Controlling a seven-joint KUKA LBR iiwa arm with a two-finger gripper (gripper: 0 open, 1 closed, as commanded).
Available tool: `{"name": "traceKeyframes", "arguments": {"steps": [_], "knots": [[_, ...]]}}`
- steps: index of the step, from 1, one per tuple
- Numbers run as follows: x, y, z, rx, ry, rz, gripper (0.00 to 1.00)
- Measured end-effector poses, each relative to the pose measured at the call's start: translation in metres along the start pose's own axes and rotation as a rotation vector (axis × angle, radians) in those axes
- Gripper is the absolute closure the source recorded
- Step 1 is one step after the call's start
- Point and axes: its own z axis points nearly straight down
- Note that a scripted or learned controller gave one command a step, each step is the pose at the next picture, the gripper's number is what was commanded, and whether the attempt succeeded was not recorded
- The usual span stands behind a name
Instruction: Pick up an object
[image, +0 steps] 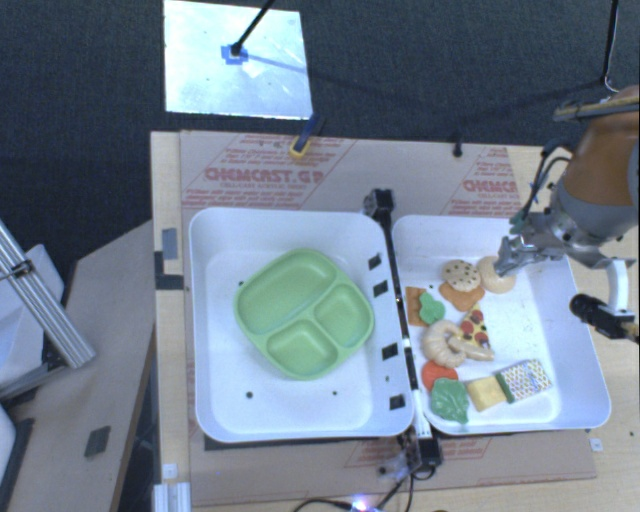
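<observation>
The gripper (508, 258) sits low over the upper part of the right bin (575, 345), its tip touching or just above a pale round piece, perhaps a bun or dumpling toy (496, 276); whether it is parted or closed I cannot tell, and nothing shows the piece actually held. Judging by that posture, the step in hand is the reach-and-grasp on this pale piece, with the lift not yet made. The next move likely calls for closing squarely on the rounded body and rising straight up, since a smooth domed toy could squirt sideways, and the chocolate-chip cookie (460, 272) lies just beside it on the left and could be nudged. Behind the tip, the grey wrist and the orange band of the arm (605, 160) run off to the right. The right bin holds the rest of the toy food in a loose cluster: an orange cracker-like piece (462, 296) under the cookie, a small green leaf shape (432, 308), a pizza slice (477, 332), a pretzel-like twist (442, 343), a red piece (438, 373), a green lettuce-like lump (450, 401), a yellow block (487, 393) and a patterned packet (525, 379) near the front. The left bin (215, 400) holds a single green divided plate (304, 313), with three compartments, all bare, lying near its middle and well apart from the gripper.
</observation>
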Motion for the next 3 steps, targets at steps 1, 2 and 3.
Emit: {"name": "traceKeyframes", "arguments": {"steps": [1, 2, 3], "knots": [[0.0, 0.001, -0.038, 0.0, 0.0, -0.001, 1.0], [0.042, -0.003, -0.039, 0.002, 0.001, -0.004, 1.0], [0.092, 0.001, -0.043, 0.001, 0.002, -0.006, 1.0]]}}
